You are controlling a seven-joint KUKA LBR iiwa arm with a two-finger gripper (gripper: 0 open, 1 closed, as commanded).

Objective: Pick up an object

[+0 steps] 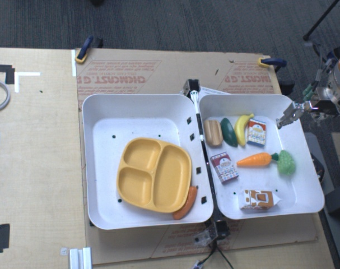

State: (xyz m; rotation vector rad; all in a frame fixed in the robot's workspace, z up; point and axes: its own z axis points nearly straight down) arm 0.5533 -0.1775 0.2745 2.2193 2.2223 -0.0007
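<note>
At the near edge of the right bin [304,150] you see a small boxy carton [259,200], white with orange print, lying flat. In the left bin [102,150], a long orange sausage shape [185,204] lies against the near right corner of a smooth yellow plastic tray [154,175] with 3 rounded compartments.

Farther in on the right, a glossy orange carrot [255,161] lies crosswise, its bumpy green top [285,163] toward the bin's right wall. Just left of it sits a small red and white box [224,167], tilted.

Along the far part of that bin you have 4 items in a row: a tan hot dog bun [213,133], a dark green oval vegetable [229,131], a curved yellow banana [242,127] and a white carton with red print [256,133], each just beside the next.

The gripper [287,116] hangs over the far right corner of the right bin, above the rim; its thin metal fingers hold nothing, and you cannot tell how wide they stand.

The bins rest on brown printed cardboard [125,74] over the pale wooden bench [35,167].
</note>
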